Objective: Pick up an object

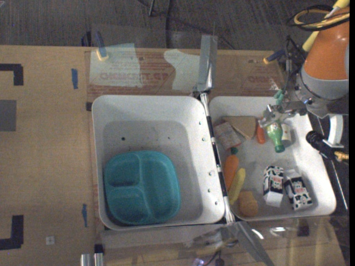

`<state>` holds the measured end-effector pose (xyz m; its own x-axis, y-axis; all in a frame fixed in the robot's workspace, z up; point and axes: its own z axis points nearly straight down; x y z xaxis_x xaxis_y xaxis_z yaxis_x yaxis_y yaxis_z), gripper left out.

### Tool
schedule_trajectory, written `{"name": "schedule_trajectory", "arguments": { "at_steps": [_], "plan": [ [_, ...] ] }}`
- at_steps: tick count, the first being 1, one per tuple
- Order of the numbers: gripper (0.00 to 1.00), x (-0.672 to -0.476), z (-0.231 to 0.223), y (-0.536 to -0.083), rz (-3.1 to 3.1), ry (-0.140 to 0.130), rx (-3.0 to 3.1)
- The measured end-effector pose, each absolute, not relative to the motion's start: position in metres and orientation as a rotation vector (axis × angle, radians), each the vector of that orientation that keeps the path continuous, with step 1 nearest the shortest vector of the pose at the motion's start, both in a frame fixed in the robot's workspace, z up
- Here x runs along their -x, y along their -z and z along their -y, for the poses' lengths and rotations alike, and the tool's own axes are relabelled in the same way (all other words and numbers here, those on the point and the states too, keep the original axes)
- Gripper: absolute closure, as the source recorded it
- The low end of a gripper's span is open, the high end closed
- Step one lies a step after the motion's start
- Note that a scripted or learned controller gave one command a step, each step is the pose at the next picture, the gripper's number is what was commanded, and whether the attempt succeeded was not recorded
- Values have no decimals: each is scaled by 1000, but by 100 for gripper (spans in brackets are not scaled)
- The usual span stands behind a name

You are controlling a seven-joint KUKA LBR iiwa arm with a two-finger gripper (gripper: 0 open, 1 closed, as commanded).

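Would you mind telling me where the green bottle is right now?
The green bottle lies in the right bin, near its upper edge, just below the pincer, with a small orange piece immediately to its left.

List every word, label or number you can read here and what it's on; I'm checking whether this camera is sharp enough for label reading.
Cardboard sheet behind the left bin: a line of large reddish print, seen upside down and too blurred to read.
Two cow-patterned milk cartons in the right bin: any print too small to read.
Green bottle at the gripper: label unreadable.
No text reads clearly.
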<state>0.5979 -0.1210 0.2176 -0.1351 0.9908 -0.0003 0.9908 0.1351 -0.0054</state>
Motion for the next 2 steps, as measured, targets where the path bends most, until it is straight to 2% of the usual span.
{"name": "schedule_trajectory", "arguments": {
  "at_steps": [1, 2],
  "plan": [
    [100, -554, 194, -101, 2117, -5, 2315],
    [100, -553, 194, -108, 2119, -11, 2309]
  ]
}}
